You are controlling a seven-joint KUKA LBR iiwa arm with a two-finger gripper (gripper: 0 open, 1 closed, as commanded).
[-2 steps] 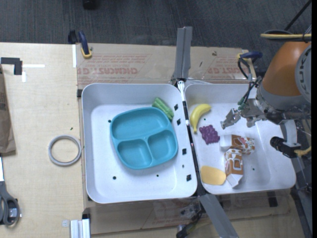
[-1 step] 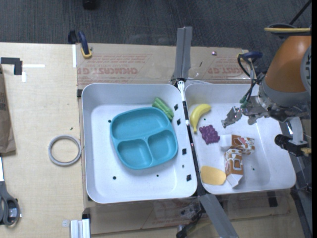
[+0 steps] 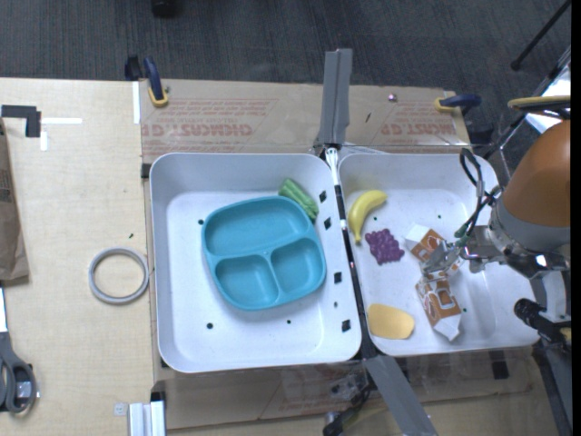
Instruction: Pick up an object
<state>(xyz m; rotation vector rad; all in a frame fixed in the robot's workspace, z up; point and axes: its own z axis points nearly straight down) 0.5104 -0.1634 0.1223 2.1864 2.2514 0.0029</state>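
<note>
Locate the gripper [image 3: 448, 262] low inside the right bin [image 3: 427, 173], toward that bin's right side, at the end of the grey arm [image 3: 522, 260] with its orange band [image 3: 545, 178]. Treat the state of the fingers as impossible to tell: the metal parts blur together at this slant. Do not read any object as held between them.

Find the upper snack packet [image 3: 427, 243], orange and white, just to the left of the gripper, possibly touching it. Find the lower snack packet [image 3: 440, 303], of the same colours and crumpled, just below the gripper on the bin floor.

Note the purple grapes [image 3: 384, 245] to the left of the upper snack packet, near it but apart. Note the banana [image 3: 366, 212] above the grapes, curved, close to the wall shared with the left bin [image 3: 182, 334]. Note the flat yellow-orange oval piece [image 3: 391, 322] at the lower left of the right bin, beside the lower snack packet.

In the left bin, observe the blue divided plate [image 3: 263, 251], three compartments, set at a tilt near the middle. Observe the green item [image 3: 300, 198] at the plate's upper right edge, touching it.

On the worktop [image 3: 73, 198] left of the bins, identify the grey tape ring [image 3: 118, 274] and, at the lower left edge, the scissors [image 3: 14, 381].
</note>
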